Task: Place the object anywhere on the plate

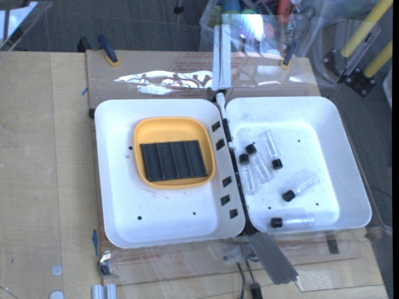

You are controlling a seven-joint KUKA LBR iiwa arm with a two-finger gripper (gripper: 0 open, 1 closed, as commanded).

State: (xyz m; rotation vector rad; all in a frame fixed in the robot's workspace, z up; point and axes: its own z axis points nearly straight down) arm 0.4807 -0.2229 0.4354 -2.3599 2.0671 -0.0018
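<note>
Lay flat on the yellow plate: a black ribbed slab, rectangular, matte, grooved lengthwise into four bars, covering most of the plate's floor and touching none of its raised rim. Looked smooth and plastic, that plate, square with rounded corners and a shallow lip. Sat inside the left bin, towards its back half, on white glossy plastic speckled with small dark dots.

Held loose clear tubes, the right bin, each with a black cap: one tube near the middle, slanted; a cluster just beside it, closer to the shared wall; another lying tilted further out; a last one flat along the front wall. Carried a row of small black tabs along the seam between both bins.

Rested on a pale wooden counter, under brown board and crinkled clear film.

Could not tell whether the gripper was open or closed.
</note>
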